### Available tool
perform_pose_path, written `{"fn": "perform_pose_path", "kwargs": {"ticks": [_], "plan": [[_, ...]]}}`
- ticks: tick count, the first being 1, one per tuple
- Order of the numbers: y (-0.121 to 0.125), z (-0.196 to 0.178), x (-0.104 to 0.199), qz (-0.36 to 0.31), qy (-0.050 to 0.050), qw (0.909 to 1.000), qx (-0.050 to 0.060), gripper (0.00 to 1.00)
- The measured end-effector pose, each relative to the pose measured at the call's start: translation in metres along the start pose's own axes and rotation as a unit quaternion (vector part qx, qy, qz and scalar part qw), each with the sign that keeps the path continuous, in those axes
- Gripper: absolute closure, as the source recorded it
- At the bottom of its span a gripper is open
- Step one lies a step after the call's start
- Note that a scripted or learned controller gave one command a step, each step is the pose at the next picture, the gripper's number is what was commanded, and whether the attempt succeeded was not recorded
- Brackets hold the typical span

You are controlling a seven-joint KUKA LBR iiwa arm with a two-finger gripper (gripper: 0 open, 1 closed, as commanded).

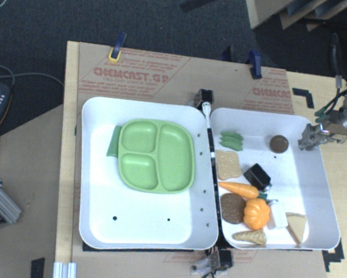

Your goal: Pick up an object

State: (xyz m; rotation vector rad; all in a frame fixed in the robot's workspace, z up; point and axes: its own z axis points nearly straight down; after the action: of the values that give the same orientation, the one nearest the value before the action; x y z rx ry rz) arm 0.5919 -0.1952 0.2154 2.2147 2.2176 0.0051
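Camera view, looking down on both bins. Right bin [326, 182] holds the candidate objects: a brown disc [278, 143] near its far edge, a green pod [231, 140], a cracker [228, 164], a black block [258, 175], a carrot [239, 189] lying with its long axis left to right, a dark round patty [232, 207], an orange pumpkin [256, 213], a cone [250, 237] and a pale wedge [296, 227]. Gripper [312, 137] hangs at the bin's far right corner, just above the rim; nothing sits between the jaws, and whether they are open or closed cannot be told at this size. Nearest object is the brown disc, just to the left of the jaws in this view; the rest lie further left and toward the viewer. Left bin [93, 201] carries a green tray [157, 156] with three compartments. Both bins rest on the desk [168, 73]. Judgement: no pick yet made; a short move leftward and down would reach the disc.
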Motion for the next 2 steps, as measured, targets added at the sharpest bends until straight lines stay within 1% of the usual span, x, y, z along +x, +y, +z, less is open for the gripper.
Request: {"fn": "perform_pose_path", "kwargs": {"ticks": [1, 2], "plan": [[0.001, -0.01, 0.0, 0.0, 0.001, 1.0, 0.002, 1.0], [-0.014, -0.001, 0.053, -0.001, 0.002, 1.0, 0.005, 1.0]]}}
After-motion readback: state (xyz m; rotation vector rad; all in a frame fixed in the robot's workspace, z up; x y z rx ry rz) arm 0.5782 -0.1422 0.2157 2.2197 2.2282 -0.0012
